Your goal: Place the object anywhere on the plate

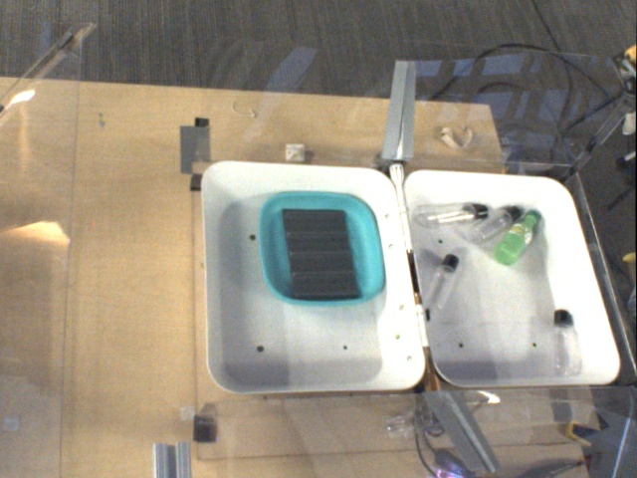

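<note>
Turquoise and rectangular, the plate (321,248) lay in the left bin (229,347), with a dark ribbed pad (319,254) resting on it. The right bin (498,357) held the objects: a green bottle (517,239) near the far wall, a clear black-capped vial (450,214) to its left, another clear vial (440,279) by the dividing wall, and a third (564,339) in the near right corner. Nothing from that bin lay on the plate. Both bins stood on the pale wooden surface (100,267). How the hand stood could not be told.
</note>
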`<move>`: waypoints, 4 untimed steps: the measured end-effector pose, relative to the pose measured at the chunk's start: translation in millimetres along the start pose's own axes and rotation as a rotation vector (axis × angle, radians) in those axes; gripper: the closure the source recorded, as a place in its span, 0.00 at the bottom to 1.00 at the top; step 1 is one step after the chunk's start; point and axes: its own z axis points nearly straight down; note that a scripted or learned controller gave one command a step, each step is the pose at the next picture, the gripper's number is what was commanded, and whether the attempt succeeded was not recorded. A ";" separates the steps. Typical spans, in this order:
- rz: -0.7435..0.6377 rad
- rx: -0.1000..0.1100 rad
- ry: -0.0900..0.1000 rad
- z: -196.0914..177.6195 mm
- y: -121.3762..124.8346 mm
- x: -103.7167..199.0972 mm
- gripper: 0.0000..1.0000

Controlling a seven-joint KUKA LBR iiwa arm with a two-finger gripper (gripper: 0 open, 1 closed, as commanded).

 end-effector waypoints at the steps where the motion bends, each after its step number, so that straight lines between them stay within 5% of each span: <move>1: -0.001 0.000 0.000 -0.3 3.0 15.6 0.00; 2: -0.002 0.000 0.001 -0.4 4.7 24.4 0.00; 3: 0.003 0.001 0.002 -0.7 -5.3 -24.7 0.00; 4: 0.000 0.002 0.001 0.0 -1.7 -5.4 0.00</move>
